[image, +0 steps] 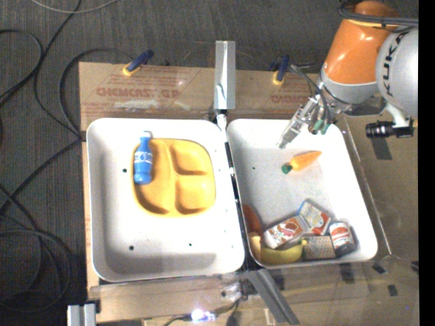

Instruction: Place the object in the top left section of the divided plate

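Camera view, looking down on both bins. Gripper [297, 129] hangs over the right bin [360, 175] near its 12 o'clock rim, fingers parted with nothing between them.

Task's thing: not certain which. A blue bottle [143, 158] lies along the 9 o'clock edge of the yellow divided plate [178, 176], half on the rim, half in the upper-left well, so the placement may already be made. Otherwise the likeliest next pick is the toy carrot [302, 160], lying just below the gripper at about its 5 o'clock, green tip pointing to 8 o'clock.

Handling, judged: the carrot looks like light, stiff, smooth plastic, tapered, so it could squirt out of a pinch near the tip. Best taken across the thick orange middle, fingers square to its long axis. Not fragile.

Containers:
- Left bin [109, 236]: holds the plate, set toward 12 o'clock. Apart from the bottle, its sections look bare.
- Right bin: carrot alone in the upper half. At 6 o'clock a crowded pile: a banana [280, 253], small cartons [299, 226], a can [342, 236], a red piece against the inner wall. These touch one another; the carrot is well apart from them.
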Tool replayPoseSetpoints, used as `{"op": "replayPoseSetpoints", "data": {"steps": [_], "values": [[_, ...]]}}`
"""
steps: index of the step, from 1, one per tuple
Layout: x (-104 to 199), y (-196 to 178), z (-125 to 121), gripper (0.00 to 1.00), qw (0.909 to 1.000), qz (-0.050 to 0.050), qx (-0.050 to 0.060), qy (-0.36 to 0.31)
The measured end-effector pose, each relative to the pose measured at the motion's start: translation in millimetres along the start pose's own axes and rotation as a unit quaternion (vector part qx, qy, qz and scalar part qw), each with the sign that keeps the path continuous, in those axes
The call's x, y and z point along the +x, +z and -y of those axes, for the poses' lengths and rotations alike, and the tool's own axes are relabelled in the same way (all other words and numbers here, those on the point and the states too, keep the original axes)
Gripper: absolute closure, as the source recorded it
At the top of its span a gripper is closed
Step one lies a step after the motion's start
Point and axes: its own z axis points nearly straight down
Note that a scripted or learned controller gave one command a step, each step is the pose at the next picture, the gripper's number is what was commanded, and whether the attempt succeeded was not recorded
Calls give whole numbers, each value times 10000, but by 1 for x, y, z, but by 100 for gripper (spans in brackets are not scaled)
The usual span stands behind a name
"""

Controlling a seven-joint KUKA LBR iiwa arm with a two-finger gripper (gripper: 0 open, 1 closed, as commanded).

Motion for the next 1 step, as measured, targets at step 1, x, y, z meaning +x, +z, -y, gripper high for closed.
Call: {"op": "replayPoseSetpoints", "data": {"steps": [1], "values": [[-3, -79, -5, 100, 9995, 17, -5, -314]]}}
